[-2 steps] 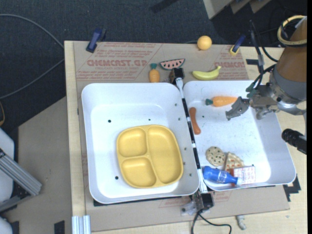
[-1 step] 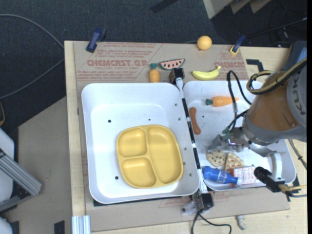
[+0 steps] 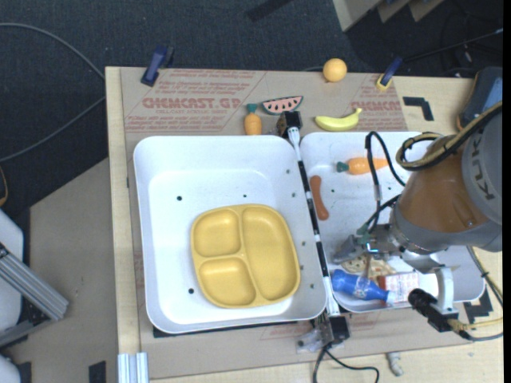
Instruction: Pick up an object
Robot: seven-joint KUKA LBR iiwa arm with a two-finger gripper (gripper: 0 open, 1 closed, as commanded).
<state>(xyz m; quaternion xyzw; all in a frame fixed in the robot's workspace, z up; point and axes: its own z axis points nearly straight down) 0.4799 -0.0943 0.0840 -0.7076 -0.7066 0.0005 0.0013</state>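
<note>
1. You have the bench (image 3: 120, 214), a tan board with red lettering along its far edge, carrying two shallow white bins side by side.
2. The left bin (image 3: 160, 182) holds one item: a yellow divided plate (image 3: 243, 255) with three compartments, lying flat toward the bin's near edge.
3. The arm (image 3: 447, 198) enters from the right and hangs over the right bin (image 3: 335, 150), hiding much of that bin's right side. Its orange band sits above the grey wrist, with black cables looped about it.
4. The gripper (image 3: 369, 250) is low over the near half of the right bin, among the clutter there. You cannot tell from this view whether it is parted or closed, nor whether anything is held.
5. Just below the gripper, by the bin's near edge, lies a blue packet (image 3: 355, 284); a white and red packet (image 3: 399, 282) lies beside it to the right. Contact with the gripper cannot be judged.
6. A thin reddish sausage (image 3: 319, 198) lies along the right bin's left wall.
7. A toy carrot (image 3: 363, 165) lies near the right bin's far edge.
8. On the bench beyond the bins: a banana (image 3: 338, 120), a watermelon slice (image 3: 283, 104), a small orange toy (image 3: 253, 123) beside it, and an orange ball (image 3: 335, 69) at the far edge.
9. Two blue clamps (image 3: 156, 65) (image 3: 389, 73) grip the bench's far edge.
</note>
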